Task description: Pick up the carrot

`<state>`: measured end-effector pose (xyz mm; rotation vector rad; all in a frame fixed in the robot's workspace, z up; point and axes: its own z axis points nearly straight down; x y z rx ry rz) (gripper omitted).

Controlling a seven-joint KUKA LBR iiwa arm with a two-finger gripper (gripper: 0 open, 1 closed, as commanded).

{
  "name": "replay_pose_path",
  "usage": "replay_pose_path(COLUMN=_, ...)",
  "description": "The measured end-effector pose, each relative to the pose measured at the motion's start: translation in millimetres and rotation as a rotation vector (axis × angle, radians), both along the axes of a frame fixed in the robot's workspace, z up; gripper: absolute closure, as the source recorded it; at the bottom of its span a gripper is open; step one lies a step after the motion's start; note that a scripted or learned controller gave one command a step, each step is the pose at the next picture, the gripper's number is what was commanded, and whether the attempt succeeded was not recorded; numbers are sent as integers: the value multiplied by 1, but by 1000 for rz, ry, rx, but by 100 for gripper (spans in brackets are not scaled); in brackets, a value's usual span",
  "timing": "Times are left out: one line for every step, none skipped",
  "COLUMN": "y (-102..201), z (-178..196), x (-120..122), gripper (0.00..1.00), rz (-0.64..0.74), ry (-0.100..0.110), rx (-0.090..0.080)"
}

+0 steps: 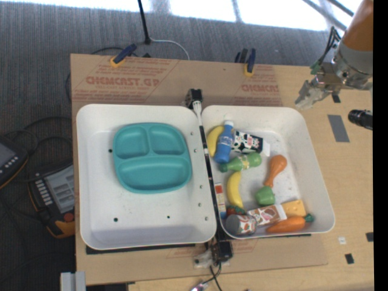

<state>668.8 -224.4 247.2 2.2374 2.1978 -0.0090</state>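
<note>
- The carrot (286, 225) lies near the right bin's (315, 162) front edge, long axis roughly left-right, green top apparently pointing right.
- The gripper (314, 93) hangs above the bench beyond that bin, fingers apart, holding nothing.

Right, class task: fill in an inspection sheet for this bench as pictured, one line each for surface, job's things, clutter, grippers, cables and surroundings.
Surface: brown bench board bearing two white bins, left bin and right bin.
Job's things: carrot lying at the right bin's near edge, untouched.
Clutter: teal plate in the left bin; blue bottle, two bananas, drumstick and a cheese wedge around the carrot.
Grippers: gripper outside the right bin's far right corner, away from the carrot.
Cables: black cable beyond the bench.
Surroundings: grey carpet.
</note>
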Motion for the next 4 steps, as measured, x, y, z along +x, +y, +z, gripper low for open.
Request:
replay_pose_path(y=0, z=10, x=0, gripper=100, rz=0, ry=0, rx=-2)
replay_pose_path(y=0, z=20, x=1, gripper=100, rz=0, ry=-1, rx=-5)
replay_pose_path(y=0, z=30, x=1, gripper=100, rz=0, ry=-1, rx=-7)
replay_pose_path(y=0, z=40, x=1, gripper=100, rz=1, ry=-2, rx=-8)
